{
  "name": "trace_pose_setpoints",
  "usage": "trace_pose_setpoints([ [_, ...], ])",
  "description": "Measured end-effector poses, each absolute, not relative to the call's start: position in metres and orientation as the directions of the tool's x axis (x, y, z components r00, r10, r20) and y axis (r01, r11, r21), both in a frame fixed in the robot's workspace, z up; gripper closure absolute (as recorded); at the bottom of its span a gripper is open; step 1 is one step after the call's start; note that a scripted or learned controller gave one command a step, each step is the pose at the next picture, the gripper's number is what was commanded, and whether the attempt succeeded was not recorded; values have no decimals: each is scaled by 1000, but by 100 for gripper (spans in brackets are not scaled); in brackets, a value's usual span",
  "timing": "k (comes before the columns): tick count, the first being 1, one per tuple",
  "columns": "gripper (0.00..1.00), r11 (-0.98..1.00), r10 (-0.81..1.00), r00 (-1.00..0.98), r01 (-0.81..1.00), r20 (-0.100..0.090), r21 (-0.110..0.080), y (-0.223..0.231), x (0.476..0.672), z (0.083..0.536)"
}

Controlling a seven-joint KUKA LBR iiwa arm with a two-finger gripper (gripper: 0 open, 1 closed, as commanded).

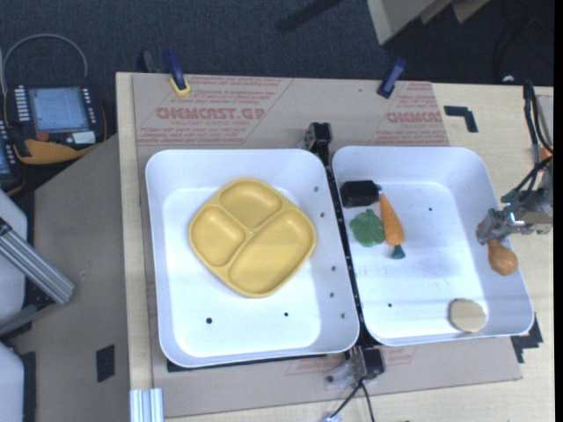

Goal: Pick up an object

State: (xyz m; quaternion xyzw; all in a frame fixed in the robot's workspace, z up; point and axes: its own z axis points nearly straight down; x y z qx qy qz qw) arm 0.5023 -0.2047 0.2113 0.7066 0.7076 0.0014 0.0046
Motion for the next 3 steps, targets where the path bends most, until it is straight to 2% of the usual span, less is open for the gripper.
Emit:
trace_pose_setpoints([
  [1,100,1,1000,-1,1000,-2,4,-205,503,219],
  [2,100,6,1000,-6,1000,3,-1,-151,495,228],
  [3,100,1,1000,-1,1000,1,-1,-107,500,232],
])
